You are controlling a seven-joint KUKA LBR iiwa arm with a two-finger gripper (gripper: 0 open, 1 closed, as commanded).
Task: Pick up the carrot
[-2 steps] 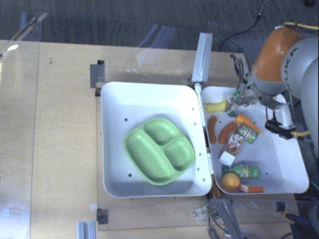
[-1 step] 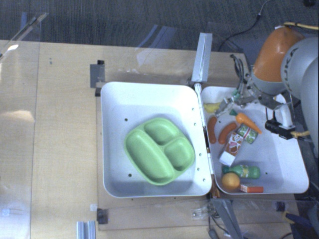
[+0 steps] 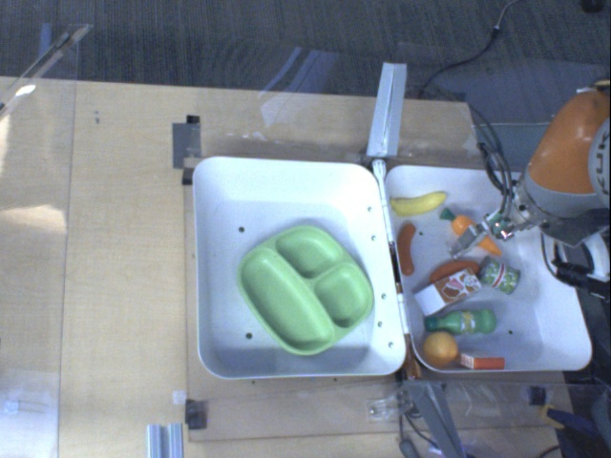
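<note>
Table (image 3: 105, 284): pale wood, carries two shallow white bins side by side.
Left bin (image 3: 220, 184): white, holds one thing.
Plate (image 3: 305, 286): green, three compartments, lies near the bin's middle, slightly toward the near wall.
Divider (image 3: 386, 113): grey metal strip rising from the far edge where the two bins meet.
Right bin (image 3: 563, 337): white, crowded along its left half.
Banana (image 3: 418, 202): yellow, at the far left, lying crosswise.
Sausage (image 3: 407, 247): red-brown, just below the banana, lengthwise by the left wall.
Carrot (image 3: 465, 225): orange with a green tip at its left end, right of the banana, slanting down to the right; its lower end meets the claw.
Claw (image 3: 487, 234): metal, at the carrot's lower right end; fingers look slightly apart at the carrot, grip not clear.
Ketchup bottle (image 3: 451, 286): red-brown with white cap, tilted, below the carrot.
Can (image 3: 499, 276): green, just right of the ketchup bottle.
Green bottle (image 3: 462, 322): lying on its side, below the ketchup bottle.
Orange (image 3: 439, 349): round, at the near left corner, touching the green bottle.
Red block (image 3: 482, 362): small, flat, just right of the orange.
Arm (image 3: 571, 165): grey with orange band, enters from the right above the bin.
</note>
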